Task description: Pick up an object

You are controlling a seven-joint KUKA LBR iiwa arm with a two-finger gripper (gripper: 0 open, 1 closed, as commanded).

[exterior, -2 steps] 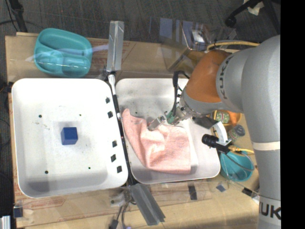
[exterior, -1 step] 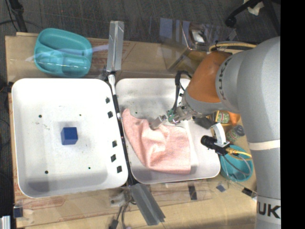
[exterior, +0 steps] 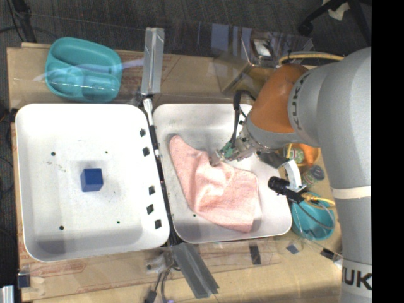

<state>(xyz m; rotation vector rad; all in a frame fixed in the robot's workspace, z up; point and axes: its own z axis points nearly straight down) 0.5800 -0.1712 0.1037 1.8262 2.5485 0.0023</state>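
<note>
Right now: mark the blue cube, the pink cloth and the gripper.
blue cube (exterior: 92,179), camera view, centre of its top face.
pink cloth (exterior: 221,191), camera view, middle of the folds.
gripper (exterior: 222,154), camera view, at its fingertips.

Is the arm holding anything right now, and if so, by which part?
It cannot be told. The end effector sits at the upper edge of the crumpled pink cloth in the right white bin, but whether it grips the fabric is unclear.
</note>
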